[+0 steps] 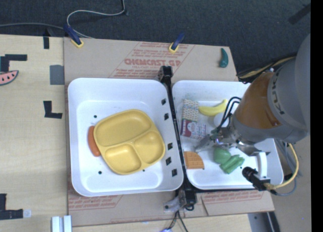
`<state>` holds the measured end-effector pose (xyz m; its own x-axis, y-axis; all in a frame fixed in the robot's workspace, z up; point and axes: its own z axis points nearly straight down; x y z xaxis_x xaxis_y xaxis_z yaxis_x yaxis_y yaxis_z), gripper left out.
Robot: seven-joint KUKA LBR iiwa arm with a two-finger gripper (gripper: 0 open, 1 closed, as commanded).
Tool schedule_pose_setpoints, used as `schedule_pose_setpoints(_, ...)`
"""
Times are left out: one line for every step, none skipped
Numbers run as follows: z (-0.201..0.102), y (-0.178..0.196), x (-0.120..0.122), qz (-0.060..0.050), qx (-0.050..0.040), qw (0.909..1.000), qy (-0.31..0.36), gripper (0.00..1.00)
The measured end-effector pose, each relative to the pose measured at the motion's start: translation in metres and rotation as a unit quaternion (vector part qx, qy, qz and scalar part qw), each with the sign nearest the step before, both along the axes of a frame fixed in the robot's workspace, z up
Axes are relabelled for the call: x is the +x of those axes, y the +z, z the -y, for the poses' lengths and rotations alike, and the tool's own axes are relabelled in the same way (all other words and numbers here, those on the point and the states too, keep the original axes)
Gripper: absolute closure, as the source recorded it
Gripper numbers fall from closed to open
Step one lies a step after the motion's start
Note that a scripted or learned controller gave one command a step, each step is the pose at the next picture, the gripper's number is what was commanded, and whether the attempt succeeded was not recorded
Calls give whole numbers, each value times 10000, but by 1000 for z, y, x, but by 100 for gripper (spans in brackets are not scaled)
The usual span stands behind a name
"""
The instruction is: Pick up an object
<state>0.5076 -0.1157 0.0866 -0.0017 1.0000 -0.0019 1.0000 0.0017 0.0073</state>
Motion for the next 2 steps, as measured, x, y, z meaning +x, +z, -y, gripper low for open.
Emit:
schedule_pose_setpoints(-9, 0, -22, 4, -11, 10000, -8, 0)
schedule_pose_setpoints(-22, -1, 21, -22, 1, 10000, -6, 0)
